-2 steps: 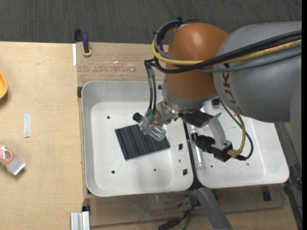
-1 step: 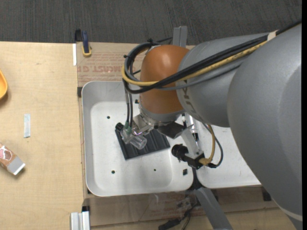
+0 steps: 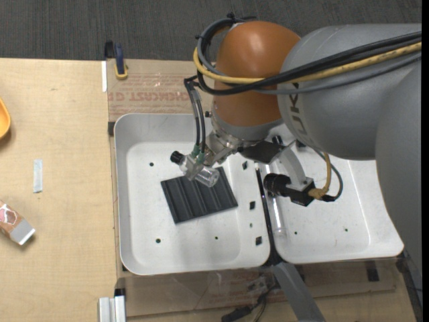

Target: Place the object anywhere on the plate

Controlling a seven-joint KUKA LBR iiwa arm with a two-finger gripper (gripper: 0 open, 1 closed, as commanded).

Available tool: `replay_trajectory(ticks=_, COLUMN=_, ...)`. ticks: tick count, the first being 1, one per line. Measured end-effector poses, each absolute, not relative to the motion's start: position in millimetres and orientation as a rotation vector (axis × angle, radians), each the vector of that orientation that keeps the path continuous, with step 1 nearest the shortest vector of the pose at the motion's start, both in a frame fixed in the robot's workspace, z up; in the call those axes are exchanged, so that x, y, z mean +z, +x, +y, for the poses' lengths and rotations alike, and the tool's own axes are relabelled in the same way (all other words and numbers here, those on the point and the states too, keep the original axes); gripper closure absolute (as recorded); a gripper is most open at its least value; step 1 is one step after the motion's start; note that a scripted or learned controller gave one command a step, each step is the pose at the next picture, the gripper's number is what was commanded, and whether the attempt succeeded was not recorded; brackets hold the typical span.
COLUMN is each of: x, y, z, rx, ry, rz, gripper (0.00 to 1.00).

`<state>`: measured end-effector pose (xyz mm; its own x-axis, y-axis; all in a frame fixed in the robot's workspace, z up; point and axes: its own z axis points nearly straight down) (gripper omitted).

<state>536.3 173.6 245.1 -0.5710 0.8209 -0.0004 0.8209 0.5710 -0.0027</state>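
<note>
Jaws first: I cannot tell how they stand, because the gripper (image 3: 201,168) looks like a small clear blur from up here. It hangs low over the top edge of the plate (image 3: 199,198).

That plate is a dark grey square with long ridges across it. It lies flat and turned a bit crooked in the left bin (image 3: 137,247), near the middle. The object for the task may be the small clear thing at the gripper tip, but it is too blurry to be sure.

Coming in from the right, the big grey arm (image 3: 355,92) bends down over the wall between the two bins. Its round orange band (image 3: 251,72) sits above the wrist, with yellow and black cables (image 3: 301,72) looping around it.
</note>
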Motion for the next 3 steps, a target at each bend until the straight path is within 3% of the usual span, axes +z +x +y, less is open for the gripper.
replay_trajectory(ticks=1, x=183, y=543.5, z=205, rx=0.005, ry=-0.959, rz=-2.988, gripper=1.00)
replay_trajectory(ticks=2, x=241, y=501.2, z=229, rx=0.002, ry=-0.923, rz=-3.002, gripper=1.00)
replay_trajectory(ticks=3, x=241, y=501.3, z=229, rx=0.002, ry=-0.924, rz=-3.002, gripper=0.00)
